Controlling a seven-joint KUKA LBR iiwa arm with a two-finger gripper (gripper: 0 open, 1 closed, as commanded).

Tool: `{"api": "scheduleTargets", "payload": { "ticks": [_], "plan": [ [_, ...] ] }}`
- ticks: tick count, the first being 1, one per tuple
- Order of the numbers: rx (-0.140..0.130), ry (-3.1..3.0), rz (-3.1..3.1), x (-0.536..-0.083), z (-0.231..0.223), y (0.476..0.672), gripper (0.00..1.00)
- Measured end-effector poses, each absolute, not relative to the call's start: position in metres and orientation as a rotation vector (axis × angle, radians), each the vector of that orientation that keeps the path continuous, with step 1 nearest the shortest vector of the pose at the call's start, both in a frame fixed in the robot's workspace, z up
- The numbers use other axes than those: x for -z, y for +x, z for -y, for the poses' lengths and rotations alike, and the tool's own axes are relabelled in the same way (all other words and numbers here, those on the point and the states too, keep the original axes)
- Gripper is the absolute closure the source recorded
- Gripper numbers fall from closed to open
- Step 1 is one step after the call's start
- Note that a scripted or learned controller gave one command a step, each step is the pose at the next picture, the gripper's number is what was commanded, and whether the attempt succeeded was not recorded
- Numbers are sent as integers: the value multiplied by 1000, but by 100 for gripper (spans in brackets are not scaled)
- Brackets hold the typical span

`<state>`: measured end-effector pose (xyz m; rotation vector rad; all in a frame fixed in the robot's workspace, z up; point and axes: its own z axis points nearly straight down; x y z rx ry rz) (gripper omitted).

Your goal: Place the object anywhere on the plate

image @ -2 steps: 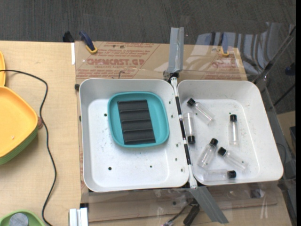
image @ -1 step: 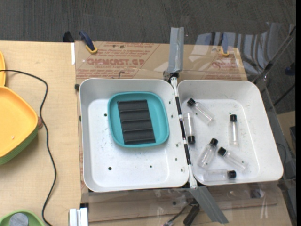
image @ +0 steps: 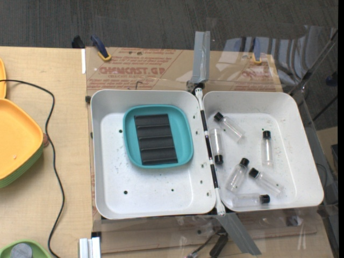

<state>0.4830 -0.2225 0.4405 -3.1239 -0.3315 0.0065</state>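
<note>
From my remote seat I look down on a pale wooden bench [image: 54, 79]. A brown cardboard sheet [image: 161, 69] with red print lies on it, under the far edge of two shallow white bins that sit side by side, touching along their inner rims.

The left bin [image: 107, 187] holds a teal plate [image: 130, 144] with rounded corners, set toward the far half of the bin. A dark ribbed block [image: 155, 138] lies in the middle of the plate and covers most of its floor.

The right bin [image: 301, 144] holds the task's objects: six clear vials [image: 228, 125] with black caps, all lying on their sides and scattered apart. The vial I pointed to lies at the far left. A second vial [image: 216, 147] lies along the bin's left wall, and a third vial [image: 266, 147] lies toward the right. Two vials lie near each other in the middle, a fourth vial [image: 237, 173] and a fifth vial [image: 263, 180]. A sixth vial [image: 252, 199] lies against the near wall. None of them is on the plate.

At the bench's left edge I see a yellow dish [image: 16, 138] stacked on something green, with a black cable [image: 54, 144] curving past it. A blue and yellow clamp [image: 99, 47] grips the cardboard's far left corner.
</note>
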Motion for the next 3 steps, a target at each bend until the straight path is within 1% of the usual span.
{"api": "scheduleTargets", "payload": {
  "ticks": [2,3],
  "plan": [
    [-9,-3126,322,-440,222,515,0],
    [-8,-3126,322,-440,222,519,0]
  ]
}}
